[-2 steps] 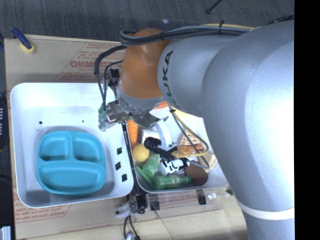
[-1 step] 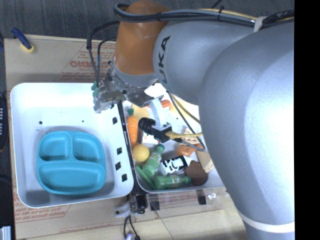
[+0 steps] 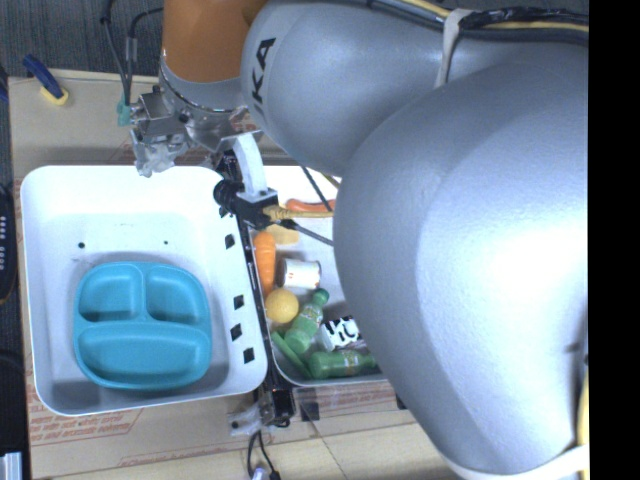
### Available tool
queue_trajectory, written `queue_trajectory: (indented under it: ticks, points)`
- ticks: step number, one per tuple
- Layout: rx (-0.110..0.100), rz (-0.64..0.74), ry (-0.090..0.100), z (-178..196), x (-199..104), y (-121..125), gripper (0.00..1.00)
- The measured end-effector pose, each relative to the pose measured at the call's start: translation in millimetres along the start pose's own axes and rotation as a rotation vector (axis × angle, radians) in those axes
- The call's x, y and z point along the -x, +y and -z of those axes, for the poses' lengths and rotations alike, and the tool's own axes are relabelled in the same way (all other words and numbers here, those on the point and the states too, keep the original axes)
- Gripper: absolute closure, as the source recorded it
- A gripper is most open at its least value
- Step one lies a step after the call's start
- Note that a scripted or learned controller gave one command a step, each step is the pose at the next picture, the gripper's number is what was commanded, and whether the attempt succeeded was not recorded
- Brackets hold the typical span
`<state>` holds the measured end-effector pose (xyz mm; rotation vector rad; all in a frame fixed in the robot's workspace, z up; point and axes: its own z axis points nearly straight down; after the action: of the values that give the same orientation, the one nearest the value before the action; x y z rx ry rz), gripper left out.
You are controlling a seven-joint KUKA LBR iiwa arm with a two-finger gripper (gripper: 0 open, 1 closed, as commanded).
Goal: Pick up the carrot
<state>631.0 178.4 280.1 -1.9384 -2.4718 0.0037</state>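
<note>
One carrot (image 3: 264, 257) lies in the right bin (image 3: 288, 372), against its left wall, long axis running near-far. Gripper (image 3: 152, 151) hangs over the left bin's (image 3: 120, 218) far rim; the carrot sits rightward and nearer. Open or closed: cannot tell.

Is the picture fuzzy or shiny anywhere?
Camera view: the grey arm, close to the lens, looks soft with a pale sheen; the carrot and blue tray are fairly sharp; the left bin is bright white, slightly washed out.
</note>
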Motion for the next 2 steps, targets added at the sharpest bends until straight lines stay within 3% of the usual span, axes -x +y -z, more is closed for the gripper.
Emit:
queue_trajectory:
  ticks: [1, 2]
  points:
    - [-0.011, -0.143, -0.002, -36, -41, -25, 1.00]
    - [-0.013, -0.508, -0.003, -78, -49, -54, 1.00]
